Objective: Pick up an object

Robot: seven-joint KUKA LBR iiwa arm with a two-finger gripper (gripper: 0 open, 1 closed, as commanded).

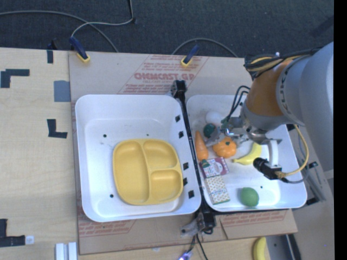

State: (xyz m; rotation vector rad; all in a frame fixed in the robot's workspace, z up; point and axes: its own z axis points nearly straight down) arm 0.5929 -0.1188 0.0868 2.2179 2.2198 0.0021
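The orange fruit lies in the right bin, touching the banana, just beside the carrot; the hand hovers above it; a clean pick likely needs a centred descent; whether the hand is released or clenched, I cannot tell.

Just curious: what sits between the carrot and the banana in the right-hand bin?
In the camera view, an orange fruit lies between the carrot and the banana.

The tabletop is holding a big brown cardboard sheet. Two white bins are sitting on it, the left bin touching the right bin.
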